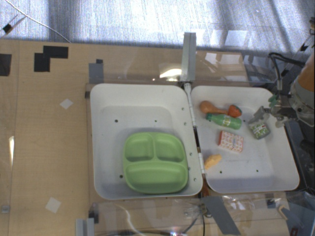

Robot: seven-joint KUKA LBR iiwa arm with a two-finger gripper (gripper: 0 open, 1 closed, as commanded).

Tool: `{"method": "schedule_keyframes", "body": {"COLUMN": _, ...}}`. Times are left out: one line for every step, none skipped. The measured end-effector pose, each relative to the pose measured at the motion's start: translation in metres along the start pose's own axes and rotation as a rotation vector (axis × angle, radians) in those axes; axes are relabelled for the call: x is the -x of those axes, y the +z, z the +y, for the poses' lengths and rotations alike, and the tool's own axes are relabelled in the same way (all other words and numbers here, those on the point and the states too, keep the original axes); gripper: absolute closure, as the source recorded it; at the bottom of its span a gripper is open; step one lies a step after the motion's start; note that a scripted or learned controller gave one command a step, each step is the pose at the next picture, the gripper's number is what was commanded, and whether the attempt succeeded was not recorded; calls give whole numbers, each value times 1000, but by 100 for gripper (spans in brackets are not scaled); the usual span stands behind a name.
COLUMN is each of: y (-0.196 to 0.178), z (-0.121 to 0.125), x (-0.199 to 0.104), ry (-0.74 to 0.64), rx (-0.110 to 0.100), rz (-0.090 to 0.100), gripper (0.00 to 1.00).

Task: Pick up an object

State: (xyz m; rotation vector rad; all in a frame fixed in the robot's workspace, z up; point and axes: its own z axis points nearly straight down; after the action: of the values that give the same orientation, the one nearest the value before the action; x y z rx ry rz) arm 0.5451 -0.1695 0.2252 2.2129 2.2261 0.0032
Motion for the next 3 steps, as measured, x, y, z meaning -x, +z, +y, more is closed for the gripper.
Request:
{"method": "schedule_keyframes", "body": {"y": 118, "z": 47, "x": 12, "ry": 212, "rx": 2, "rz": -1, "gripper": 0}}
{"method": "schedule_keyframes", "body": {"y": 139, "z": 96, "x": -7, "ry": 347, "rx": 2, "rz": 0, "gripper": 0}}
{"method": "schedule_keyframes", "body": {"y": 126, "z": 98, "x": -8, "ry": 337, "rx": 7, "rz": -3, "gripper": 100}}
